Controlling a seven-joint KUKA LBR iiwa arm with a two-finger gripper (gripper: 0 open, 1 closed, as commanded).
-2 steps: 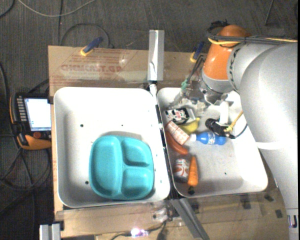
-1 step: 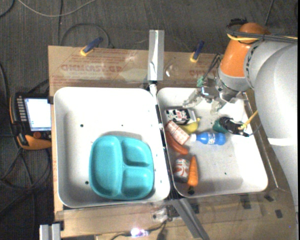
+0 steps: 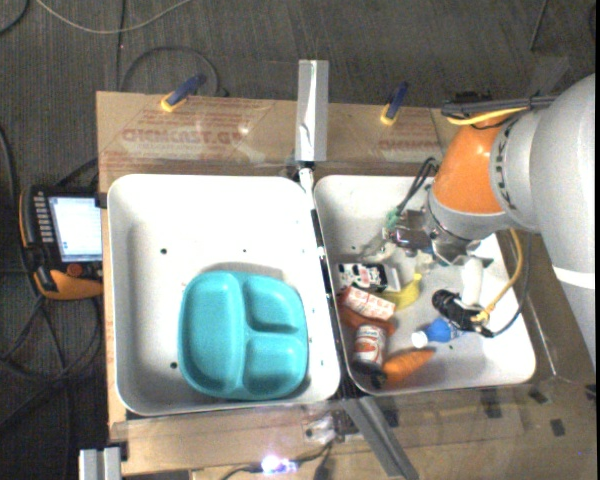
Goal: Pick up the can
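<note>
Camera view, lower right of centre: can (image 3: 368, 345) wedged among carrot (image 3: 408, 366) and cartons in the right bin (image 3: 510, 363); claw (image 3: 412, 236) above, spread impossible to tell; likely to snag neighbours instead.

text: faint red print on cardboard sheet (image 3: 195, 133) | unreadable

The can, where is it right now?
The can lies in the right bin, near its front left corner, just left of the carrot and in front of a red-and-white packet.
</note>
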